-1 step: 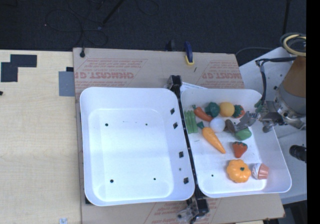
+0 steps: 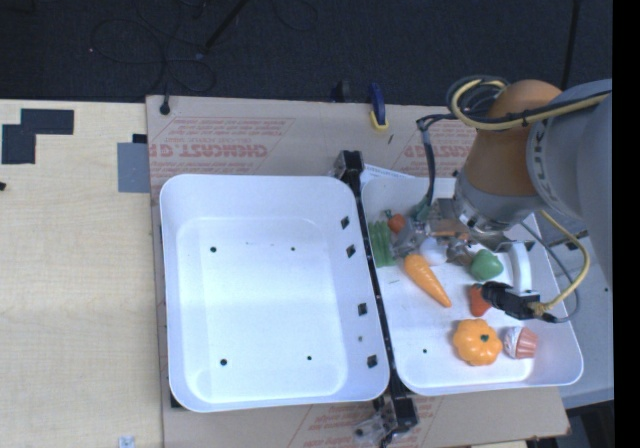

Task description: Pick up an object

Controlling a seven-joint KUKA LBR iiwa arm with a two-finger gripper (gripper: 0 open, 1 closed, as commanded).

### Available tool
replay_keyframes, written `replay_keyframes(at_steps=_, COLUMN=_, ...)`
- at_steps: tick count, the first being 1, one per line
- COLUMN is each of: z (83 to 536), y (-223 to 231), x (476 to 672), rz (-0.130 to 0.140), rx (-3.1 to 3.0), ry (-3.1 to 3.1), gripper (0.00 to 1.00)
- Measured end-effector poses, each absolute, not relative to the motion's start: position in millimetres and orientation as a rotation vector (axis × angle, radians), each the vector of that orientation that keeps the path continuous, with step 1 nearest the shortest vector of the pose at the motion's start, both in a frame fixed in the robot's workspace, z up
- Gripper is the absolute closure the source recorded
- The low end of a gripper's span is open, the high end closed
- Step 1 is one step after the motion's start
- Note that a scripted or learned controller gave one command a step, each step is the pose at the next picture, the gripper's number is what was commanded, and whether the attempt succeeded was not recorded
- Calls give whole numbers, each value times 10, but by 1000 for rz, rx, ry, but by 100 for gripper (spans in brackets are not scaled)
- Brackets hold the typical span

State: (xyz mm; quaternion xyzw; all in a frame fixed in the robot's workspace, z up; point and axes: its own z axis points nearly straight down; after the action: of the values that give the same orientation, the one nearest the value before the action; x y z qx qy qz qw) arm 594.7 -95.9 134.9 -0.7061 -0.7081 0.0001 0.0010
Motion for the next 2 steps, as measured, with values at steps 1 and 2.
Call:
replay_keyframes(at_steps=1, z=846, y=-888, x=5630, rz=7, rx=-2217, ry=-2217, gripper=0)
replay_keyframes(at_steps=2, z=973, y=-905, x=5645, rz=4, rx=-2223, ry=-2213, gripper=100)
